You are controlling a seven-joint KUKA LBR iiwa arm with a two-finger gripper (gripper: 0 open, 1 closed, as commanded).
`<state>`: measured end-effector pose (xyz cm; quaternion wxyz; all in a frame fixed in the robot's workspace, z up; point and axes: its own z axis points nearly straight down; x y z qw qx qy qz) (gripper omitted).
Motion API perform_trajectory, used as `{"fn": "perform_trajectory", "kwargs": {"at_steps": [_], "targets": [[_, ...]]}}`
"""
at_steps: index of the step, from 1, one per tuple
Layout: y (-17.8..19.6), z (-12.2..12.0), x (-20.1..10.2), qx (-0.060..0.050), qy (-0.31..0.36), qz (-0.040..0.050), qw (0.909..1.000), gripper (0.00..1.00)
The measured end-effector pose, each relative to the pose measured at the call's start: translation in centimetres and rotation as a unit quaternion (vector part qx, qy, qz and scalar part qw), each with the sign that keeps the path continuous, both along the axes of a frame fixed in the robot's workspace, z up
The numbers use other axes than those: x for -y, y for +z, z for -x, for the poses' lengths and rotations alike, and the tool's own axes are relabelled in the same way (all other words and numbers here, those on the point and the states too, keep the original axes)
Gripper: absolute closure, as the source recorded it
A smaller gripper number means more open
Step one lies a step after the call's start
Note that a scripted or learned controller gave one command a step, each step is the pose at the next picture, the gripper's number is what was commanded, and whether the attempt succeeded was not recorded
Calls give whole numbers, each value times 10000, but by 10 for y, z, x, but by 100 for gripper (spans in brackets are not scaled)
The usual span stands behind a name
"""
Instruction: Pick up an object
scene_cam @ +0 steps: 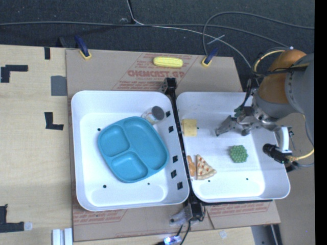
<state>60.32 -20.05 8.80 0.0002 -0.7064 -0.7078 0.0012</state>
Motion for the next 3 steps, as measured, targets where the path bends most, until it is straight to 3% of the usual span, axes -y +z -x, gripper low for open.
{"fn": "perform_trajectory", "kwargs": {"at_steps": [1,3], "targets": [[12,-1,0,9,4,2,10000,100],[120,-3,11,39,-5,5,10000,100]]}}
